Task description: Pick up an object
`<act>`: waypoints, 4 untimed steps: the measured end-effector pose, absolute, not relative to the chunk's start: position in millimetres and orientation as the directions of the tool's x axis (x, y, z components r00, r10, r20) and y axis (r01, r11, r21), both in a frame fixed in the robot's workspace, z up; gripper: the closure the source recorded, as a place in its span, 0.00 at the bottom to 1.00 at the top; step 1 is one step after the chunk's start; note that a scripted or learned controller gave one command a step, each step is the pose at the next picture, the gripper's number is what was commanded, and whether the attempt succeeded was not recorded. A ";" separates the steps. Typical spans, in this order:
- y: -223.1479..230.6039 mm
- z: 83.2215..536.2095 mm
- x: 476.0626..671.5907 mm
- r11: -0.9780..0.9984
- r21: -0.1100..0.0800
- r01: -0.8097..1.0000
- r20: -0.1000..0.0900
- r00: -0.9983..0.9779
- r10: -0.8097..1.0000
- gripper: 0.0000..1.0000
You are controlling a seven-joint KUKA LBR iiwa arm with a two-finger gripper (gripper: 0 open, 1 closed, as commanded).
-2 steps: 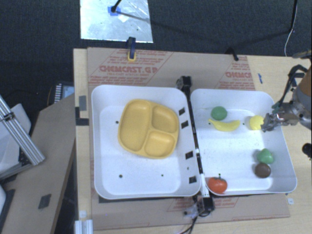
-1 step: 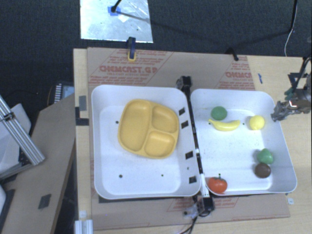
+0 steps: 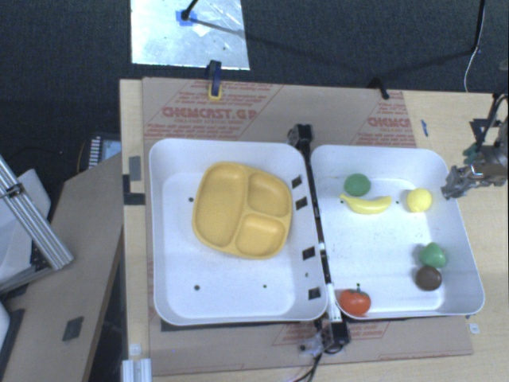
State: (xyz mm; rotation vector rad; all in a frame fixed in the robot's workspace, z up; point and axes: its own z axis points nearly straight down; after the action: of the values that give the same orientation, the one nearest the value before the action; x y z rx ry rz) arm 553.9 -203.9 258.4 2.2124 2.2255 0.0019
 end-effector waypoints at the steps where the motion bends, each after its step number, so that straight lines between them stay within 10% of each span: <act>1: -144.5 254.8 569.5 0.010 0.003 1.000 0.000 -0.010 1.000 1.00; 4: 5.1 224.1 579.5 0.010 0.001 1.000 0.002 -0.010 1.000 1.00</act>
State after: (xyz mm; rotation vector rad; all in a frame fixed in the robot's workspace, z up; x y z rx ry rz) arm 579.5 5.1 224.1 2.2107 2.2329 0.0028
